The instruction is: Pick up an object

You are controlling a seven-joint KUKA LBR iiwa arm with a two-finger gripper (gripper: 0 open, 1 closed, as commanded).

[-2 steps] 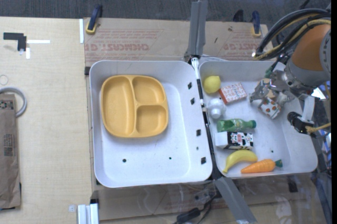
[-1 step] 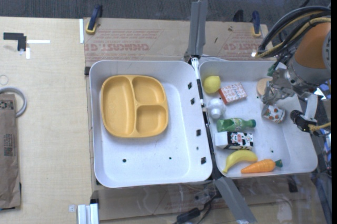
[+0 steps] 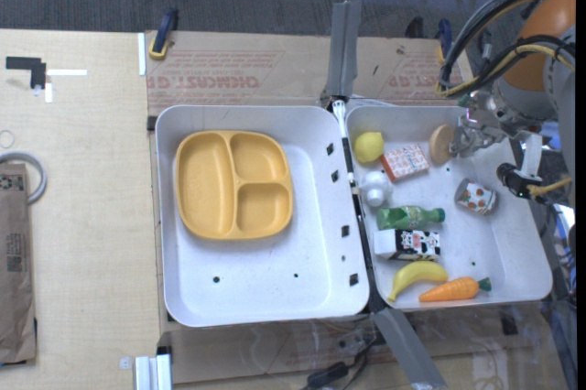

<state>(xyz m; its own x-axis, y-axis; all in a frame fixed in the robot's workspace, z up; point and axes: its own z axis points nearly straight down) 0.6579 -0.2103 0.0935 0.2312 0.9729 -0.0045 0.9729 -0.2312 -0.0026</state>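
Hovering at the right bin's [image 3: 526, 283] far edge, our gripper [image 3: 469, 139], grip state unclear, could knock the tan round object [image 3: 440, 144] aside

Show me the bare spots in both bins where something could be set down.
Left bin: bare floor below and right of the yellow divided plate. Right bin: a small patch between the green bottle, the carrot and the right wall. Its left side is crowded: lemon, bottle, banana. The gripper crowds the top.

A robotics lab: plywood bench [image 3: 82, 196], two white bins [image 3: 174, 223], toy food.
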